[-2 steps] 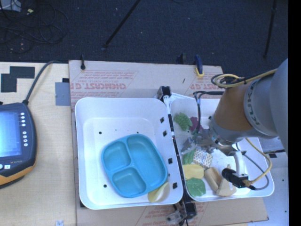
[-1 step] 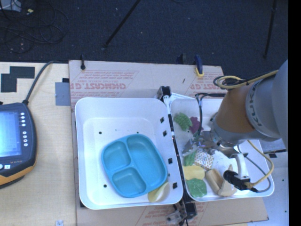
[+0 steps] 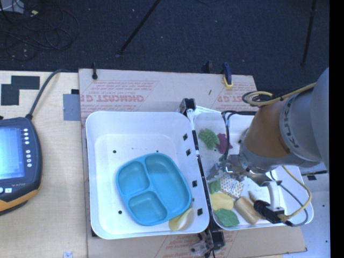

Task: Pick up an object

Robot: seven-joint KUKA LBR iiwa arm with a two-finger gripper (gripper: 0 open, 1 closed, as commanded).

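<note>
- We are lowering our gripper into the right bin; we cannot tell its state.
- It is hovering just above the patterned object, beside a yellow piece.
- Next we are needing a clean descent.

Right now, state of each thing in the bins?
blue divided plate: flat in the left bin, upright.
yellow piece: against the plate's lower right edge.
green toy: loose in the right bin.
tan cylinder: lying on its side.
pincer: low over the right bin's pile.
</note>
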